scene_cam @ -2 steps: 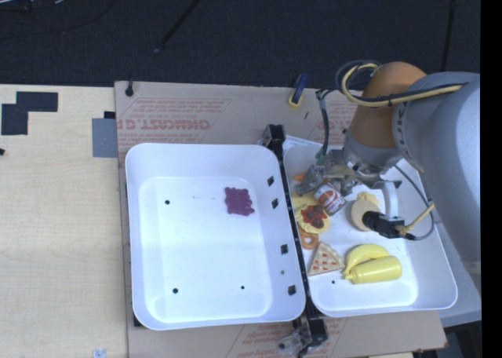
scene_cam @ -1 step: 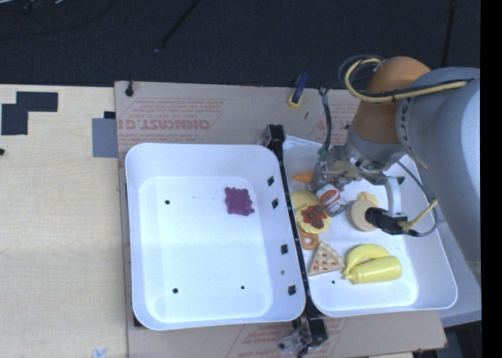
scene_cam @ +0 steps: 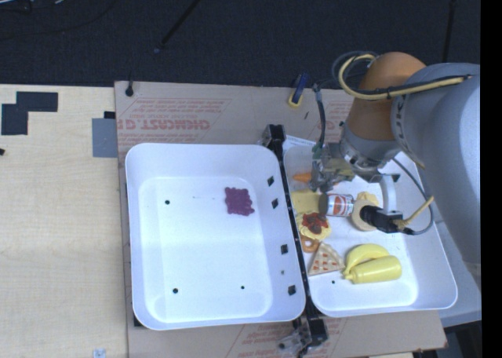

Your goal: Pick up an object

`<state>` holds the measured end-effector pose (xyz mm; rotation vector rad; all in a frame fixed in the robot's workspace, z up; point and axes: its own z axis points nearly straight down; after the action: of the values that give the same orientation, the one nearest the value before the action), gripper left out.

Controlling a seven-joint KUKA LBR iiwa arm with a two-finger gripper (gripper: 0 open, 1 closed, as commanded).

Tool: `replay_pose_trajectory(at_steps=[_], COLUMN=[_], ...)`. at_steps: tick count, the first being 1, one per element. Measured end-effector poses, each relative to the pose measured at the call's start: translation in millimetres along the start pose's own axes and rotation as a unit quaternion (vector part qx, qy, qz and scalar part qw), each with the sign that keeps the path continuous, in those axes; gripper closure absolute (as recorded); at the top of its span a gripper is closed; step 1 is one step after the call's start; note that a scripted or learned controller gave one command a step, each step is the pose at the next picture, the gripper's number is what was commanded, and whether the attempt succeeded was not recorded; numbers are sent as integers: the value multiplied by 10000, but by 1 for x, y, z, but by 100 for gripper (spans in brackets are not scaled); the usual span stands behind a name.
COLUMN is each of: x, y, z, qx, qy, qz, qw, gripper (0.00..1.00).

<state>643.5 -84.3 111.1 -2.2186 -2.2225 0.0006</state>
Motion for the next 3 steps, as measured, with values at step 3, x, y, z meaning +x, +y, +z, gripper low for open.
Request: replay_pose_trajectory(at_steps=[3], x=[27], y=[-34], z=[-76], qx=[23], qy=[-2], qz=[25], qw=[10000], gripper=[100])
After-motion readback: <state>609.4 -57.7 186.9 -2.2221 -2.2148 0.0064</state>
